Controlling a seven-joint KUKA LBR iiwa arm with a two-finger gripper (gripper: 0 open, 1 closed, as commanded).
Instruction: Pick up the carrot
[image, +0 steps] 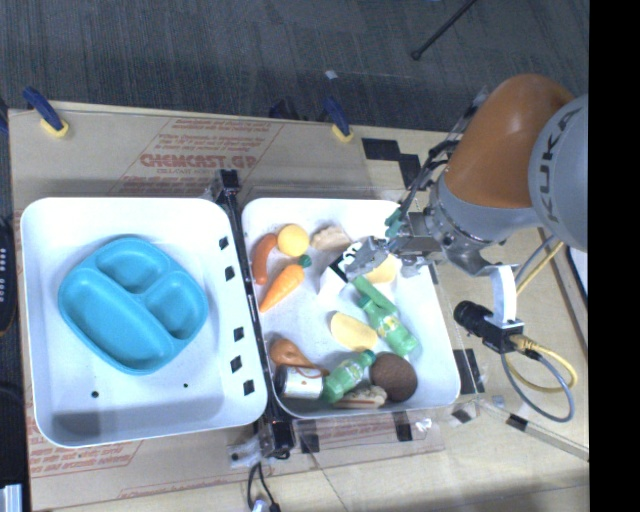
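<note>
the bench (150, 140) is cardboard-topped and carries two shallow white bins side by side, their inner walls touching along a black hinge strip. blue clamps grip the bench's far edge at 11 and 12 o'clock.

the left bin (60, 400) has much bare floor along its 6 o'clock side and around its corners; a blue divided plate (133, 300) sits tilted near its middle, with nothing seen lying on it.

the arm (510, 150), grey with an orange band, comes in from 3 o'clock over the right bin's (440, 340) far right corner. the right bin is crowded, with open white floor mostly in its centre and along its 3 o'clock wall.

the tool (362, 252) hangs over the far part of the right bin, above a yellow piece (383, 270) and just beside a green bottle-like item (380, 312); whether its fingers are spread or pressed together i cannot tell.

the carrot (281, 285) lies toward the bin's 9 o'clock wall, slanted, its green end pointing to 1 o'clock, apart from the tool. a second orange piece (262, 257) stands just beside it at 11 o'clock, and a yellow ball (293, 240) lies at its 12 o'clock.

along the 6 o'clock wall lie a brown round item (393, 375), a green item (347, 376) and a small can (297, 382), packed close. a pale yellow slice (352, 330) lies just above them.
</note>
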